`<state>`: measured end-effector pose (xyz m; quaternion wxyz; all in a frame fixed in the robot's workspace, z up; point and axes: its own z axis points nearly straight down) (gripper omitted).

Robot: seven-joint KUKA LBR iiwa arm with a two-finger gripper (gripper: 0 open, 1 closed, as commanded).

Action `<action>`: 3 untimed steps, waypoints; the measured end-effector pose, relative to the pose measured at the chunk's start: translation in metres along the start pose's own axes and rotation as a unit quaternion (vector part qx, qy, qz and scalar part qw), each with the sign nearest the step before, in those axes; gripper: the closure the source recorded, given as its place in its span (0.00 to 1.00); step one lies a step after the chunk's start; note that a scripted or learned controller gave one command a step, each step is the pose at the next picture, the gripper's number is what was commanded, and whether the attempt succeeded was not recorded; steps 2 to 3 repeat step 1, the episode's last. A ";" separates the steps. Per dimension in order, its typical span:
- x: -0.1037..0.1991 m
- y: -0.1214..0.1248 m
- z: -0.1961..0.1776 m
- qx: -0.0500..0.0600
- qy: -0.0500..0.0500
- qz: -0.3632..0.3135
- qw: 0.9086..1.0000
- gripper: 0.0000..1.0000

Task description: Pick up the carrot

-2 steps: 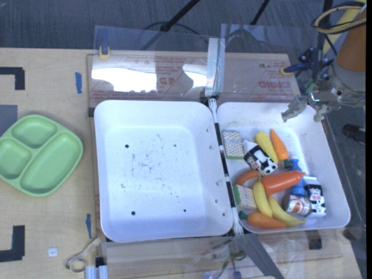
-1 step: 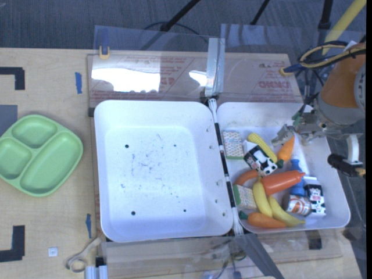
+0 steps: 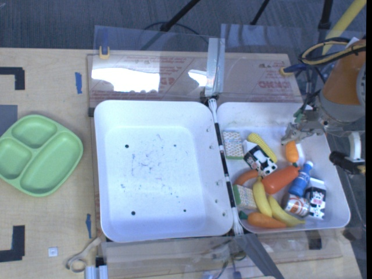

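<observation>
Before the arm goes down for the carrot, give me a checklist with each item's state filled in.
1. Carrot located: ok. The carrot lies in the right bin, slanted across the middle of the pile.
2. Carrot free of clutter: not ok. A banana and a blue bottle press against it.
3. Tool over the carrot: not ok. The tool sits toward the bin's far right, beyond a small orange piece.
4. Tool carrying nothing: cannot tell.
5. No lookalike confusion: not ok. Another orange item lies at the near edge.
6. Left bin out of the path: ok.
</observation>
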<state>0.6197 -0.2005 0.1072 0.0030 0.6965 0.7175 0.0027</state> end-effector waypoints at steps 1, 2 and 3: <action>-0.008 0.022 -0.090 0.002 0.000 -0.041 0.999 1.00; -0.008 0.022 -0.090 0.002 0.000 -0.041 0.999 1.00; -0.008 0.022 -0.090 0.002 0.000 -0.041 0.999 1.00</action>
